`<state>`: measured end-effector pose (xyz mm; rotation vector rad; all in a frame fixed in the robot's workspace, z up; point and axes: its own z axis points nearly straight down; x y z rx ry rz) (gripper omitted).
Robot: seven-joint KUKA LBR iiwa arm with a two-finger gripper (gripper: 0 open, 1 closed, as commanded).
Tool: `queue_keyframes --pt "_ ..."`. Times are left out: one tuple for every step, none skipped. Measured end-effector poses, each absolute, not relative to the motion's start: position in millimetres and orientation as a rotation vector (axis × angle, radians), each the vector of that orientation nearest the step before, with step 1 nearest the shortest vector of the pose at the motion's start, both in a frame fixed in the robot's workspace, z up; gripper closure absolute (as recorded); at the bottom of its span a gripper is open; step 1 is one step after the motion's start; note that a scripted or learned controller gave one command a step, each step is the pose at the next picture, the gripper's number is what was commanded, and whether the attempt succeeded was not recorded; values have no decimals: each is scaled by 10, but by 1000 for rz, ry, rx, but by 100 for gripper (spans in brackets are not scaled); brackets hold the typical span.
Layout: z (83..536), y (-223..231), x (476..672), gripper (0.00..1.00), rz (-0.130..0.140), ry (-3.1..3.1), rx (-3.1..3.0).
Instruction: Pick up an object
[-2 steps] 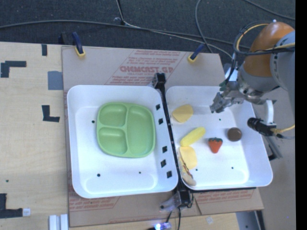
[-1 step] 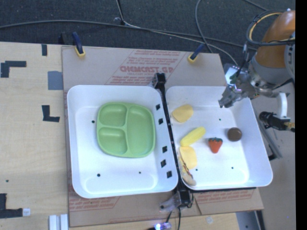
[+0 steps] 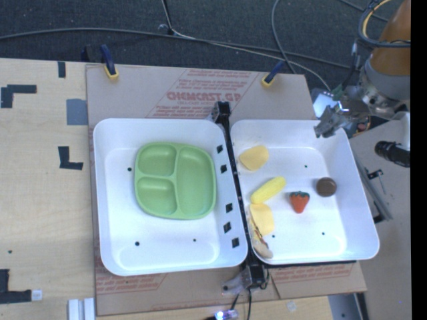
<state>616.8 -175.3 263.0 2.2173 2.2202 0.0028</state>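
The right bin holds a pale yellow rounded piece, a yellow corn-like piece, a red strawberry and a small brown ball. A yellow slice lies by the bin's left wall, with a brownish scrap below it. My gripper hangs over the far right corner of this bin, above its rim and apart from every object. Nothing shows between its fingers.
The left bin carries a green divided plate. Black clips run down the seam between the bins. Cables cross the dark floor behind the bench. Yellow-blue clamps hold the cardboard underlay.
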Motion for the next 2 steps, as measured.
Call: queue_keyframes --pt "2658 -1255 6279 100 1 2228 2215" --pt "2638 -655 6361 100 0 2228 2215"
